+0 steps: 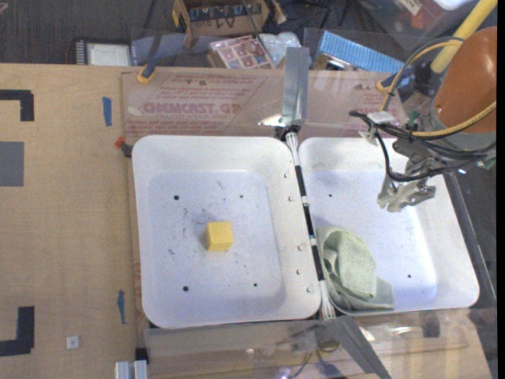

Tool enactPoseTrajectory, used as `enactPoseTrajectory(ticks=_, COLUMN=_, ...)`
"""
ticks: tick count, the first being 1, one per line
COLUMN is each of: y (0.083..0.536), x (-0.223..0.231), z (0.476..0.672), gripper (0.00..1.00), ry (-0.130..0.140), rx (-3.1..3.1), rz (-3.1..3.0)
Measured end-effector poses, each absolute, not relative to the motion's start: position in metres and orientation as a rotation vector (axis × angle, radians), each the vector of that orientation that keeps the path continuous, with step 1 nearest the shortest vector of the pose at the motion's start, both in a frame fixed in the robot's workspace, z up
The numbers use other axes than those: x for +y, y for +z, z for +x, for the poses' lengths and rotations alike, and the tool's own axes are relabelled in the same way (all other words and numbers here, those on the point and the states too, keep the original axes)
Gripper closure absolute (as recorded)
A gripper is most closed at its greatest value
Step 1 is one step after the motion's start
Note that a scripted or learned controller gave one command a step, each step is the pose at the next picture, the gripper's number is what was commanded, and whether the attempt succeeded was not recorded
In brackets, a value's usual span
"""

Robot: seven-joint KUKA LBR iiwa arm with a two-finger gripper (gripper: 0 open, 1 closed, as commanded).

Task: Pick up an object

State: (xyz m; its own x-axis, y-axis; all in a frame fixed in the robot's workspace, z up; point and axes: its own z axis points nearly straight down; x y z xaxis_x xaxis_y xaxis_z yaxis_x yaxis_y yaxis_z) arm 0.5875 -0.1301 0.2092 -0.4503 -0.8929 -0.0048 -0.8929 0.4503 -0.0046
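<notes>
Camera view, wooden bench (pixel 63 212), two white bins (pixel 158 164), cluttered floor behind

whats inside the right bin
A crumpled pale green cloth lies in the right bin, bunched against its near-left corner. The hand hangs over the bin's middle, apart from the cloth. Whatever the cloth's folds cover is hidden.

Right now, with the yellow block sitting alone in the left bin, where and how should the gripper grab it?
Probably straight down from above, fingers closing on two opposite flat sides of the yellow block. It sits flat near the middle of the left bin, well off the walls, slightly turned, so rotate the gripper to match its faces.
</notes>
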Motion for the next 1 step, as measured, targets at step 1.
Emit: enactPoseTrajectory(ticks=1, y=0.1790, x=-0.1904, z=0.5878, gripper=1.00, ry=-0.002, rx=2.406, rz=-2.012)
